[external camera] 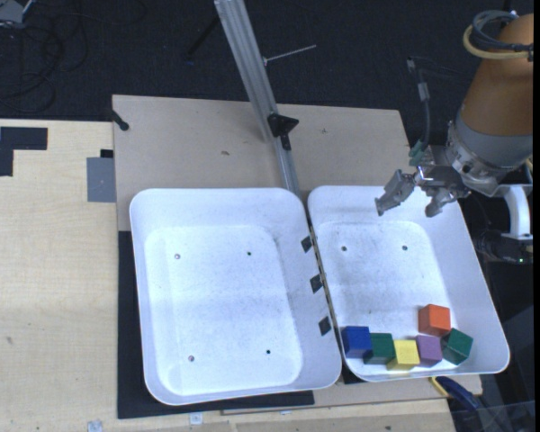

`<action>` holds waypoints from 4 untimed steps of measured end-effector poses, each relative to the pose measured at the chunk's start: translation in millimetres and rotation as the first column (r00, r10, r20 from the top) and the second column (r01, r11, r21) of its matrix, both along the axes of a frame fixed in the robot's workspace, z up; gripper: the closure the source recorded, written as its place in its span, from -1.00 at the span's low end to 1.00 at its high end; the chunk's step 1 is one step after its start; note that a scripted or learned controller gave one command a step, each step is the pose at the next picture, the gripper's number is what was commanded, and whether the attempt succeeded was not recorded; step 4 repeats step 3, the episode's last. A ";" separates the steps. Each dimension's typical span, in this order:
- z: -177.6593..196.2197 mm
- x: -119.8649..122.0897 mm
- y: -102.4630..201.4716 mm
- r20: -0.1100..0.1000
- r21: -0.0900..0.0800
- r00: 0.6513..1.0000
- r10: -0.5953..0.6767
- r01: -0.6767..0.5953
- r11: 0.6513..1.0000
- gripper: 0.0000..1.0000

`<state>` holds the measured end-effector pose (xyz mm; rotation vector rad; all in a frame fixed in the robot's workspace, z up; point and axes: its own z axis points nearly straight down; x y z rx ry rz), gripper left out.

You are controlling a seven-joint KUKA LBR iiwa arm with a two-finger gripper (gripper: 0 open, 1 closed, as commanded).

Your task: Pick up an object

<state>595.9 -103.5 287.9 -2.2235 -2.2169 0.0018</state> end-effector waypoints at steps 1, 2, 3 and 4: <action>-121.2 53.0 -50.9 -0.007 -0.001 1.000 0.002 -0.002 1.000 -1.00; -162.0 -9.1 -76.0 -0.009 0.001 1.000 -0.001 0.001 1.000 -1.00; -196.1 65.3 -81.8 0.002 0.000 1.000 0.006 -0.006 1.000 -1.00; -196.1 65.3 -81.8 0.002 0.000 1.000 0.006 -0.006 1.000 -1.00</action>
